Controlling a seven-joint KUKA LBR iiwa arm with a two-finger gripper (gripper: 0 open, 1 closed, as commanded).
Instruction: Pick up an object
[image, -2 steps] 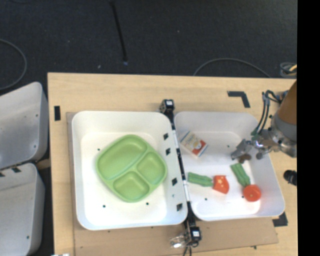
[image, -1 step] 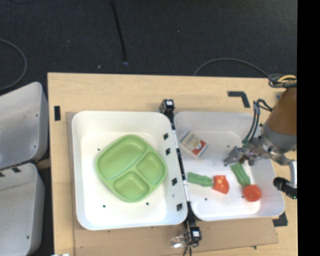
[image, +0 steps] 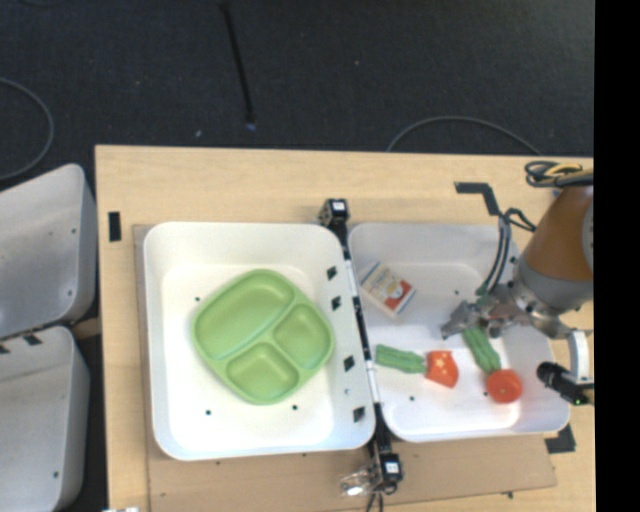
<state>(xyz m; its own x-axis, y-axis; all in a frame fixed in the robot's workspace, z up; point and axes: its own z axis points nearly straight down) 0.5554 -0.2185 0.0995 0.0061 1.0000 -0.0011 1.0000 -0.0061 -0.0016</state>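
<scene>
Fingers (image: 470, 322) just above green vegetable (image: 482, 347).

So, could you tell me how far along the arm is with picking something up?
Nothing looks lifted yet. The gripper is low in the right bin, right by a green piece, but whether anything sits between its fingers cannot be made out. The red pieces, the small box and the other green piece lie on the bin floor. Grasping and lifting remain.
</scene>
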